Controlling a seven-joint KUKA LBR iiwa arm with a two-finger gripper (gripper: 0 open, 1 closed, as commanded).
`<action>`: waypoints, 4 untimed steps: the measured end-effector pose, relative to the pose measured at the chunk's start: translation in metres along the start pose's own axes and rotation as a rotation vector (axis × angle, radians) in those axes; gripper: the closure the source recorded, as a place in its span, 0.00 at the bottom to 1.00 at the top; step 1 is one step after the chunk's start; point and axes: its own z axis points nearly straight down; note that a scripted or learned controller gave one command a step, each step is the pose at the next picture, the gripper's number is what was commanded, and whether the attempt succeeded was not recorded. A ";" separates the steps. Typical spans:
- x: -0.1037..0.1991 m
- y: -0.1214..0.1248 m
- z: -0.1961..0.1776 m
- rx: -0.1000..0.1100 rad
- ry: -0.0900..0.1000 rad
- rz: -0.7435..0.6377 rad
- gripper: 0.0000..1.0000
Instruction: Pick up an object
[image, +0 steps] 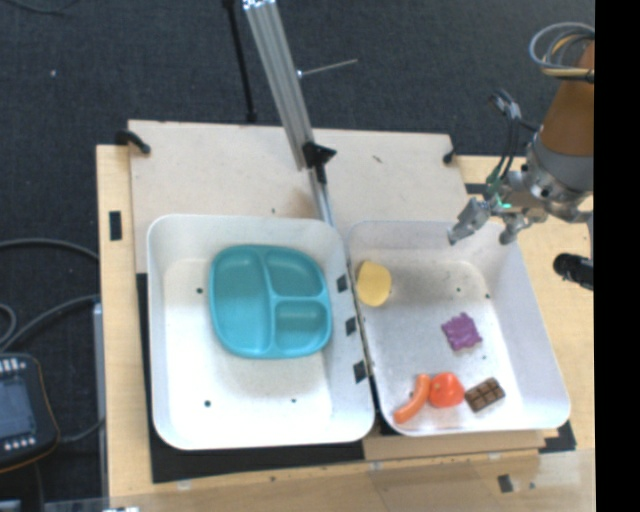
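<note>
My gripper (487, 223) hangs over right white bin's (530, 330) top edge, fingers spread, holding nothing. Small purple block (460, 331) sits mid-bin, apart from others: descend straight, centre fingers w/ it between.

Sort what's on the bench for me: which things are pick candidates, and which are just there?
Pick candidates, right bin:
yellow round piece
purple block
orange piece
brown block

Just there:
teal divided plate in the left bin
metal post
The gripper sits over the right bin's far edge, holding nothing.
</note>
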 end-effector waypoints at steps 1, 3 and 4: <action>-0.002 0.006 0.044 0.004 0.001 0.000 0.00; -0.009 -0.003 0.145 0.003 0.001 0.005 0.00; -0.010 -0.001 0.131 -0.003 0.000 0.006 1.00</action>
